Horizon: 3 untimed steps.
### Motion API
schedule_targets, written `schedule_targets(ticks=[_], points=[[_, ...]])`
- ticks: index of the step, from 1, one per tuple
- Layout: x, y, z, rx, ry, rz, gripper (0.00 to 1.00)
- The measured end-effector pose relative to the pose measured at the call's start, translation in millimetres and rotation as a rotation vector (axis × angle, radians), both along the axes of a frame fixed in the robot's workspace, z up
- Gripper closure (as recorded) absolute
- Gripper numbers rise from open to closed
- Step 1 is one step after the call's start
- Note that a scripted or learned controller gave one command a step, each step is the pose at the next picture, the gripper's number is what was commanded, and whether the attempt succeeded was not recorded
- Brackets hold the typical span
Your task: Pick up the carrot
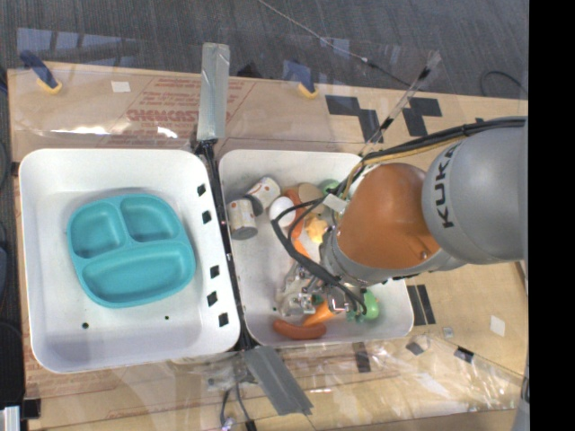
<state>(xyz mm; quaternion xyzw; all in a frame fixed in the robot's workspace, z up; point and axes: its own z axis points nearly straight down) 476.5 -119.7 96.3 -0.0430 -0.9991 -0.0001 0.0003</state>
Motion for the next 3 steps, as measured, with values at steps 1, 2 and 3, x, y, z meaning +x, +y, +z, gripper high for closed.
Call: schedule_targets(ticks=[1, 2, 3], points=[[19.6, -41.8, 89.7, -0.003, -0.006, 0.16, 1.0], [20.5, -48.3, -4.3, -0.001, -0.003, 0.121, 1.0], [20.0, -48.0, -4.9, 0.0, -0.001, 0.122, 0.0]])
